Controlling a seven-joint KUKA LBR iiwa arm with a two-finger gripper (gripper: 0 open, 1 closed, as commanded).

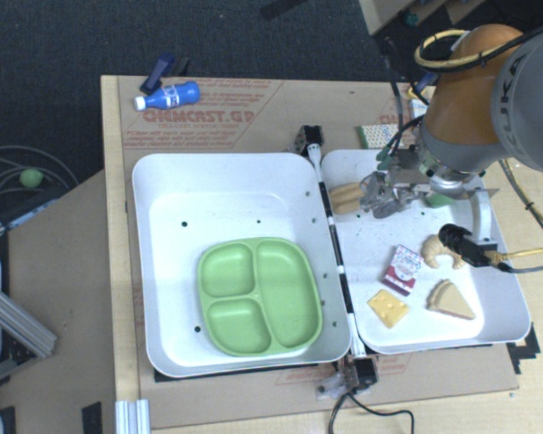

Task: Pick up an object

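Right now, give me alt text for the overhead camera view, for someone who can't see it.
A grey and orange robot arm reaches from the right, its gripper low over the back of the right bin, which holds a tan block, small red carton, yellow cheese cube, pale wedge and cashew-shaped piece. The left bin holds a green divided plate.

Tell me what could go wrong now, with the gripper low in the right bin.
The gripper hangs beside the tan block, which lies against the bin wall; the fingers may strike the wall or only push the block. The small box, cheese cube and wedge lie close together, so one could get knocked.
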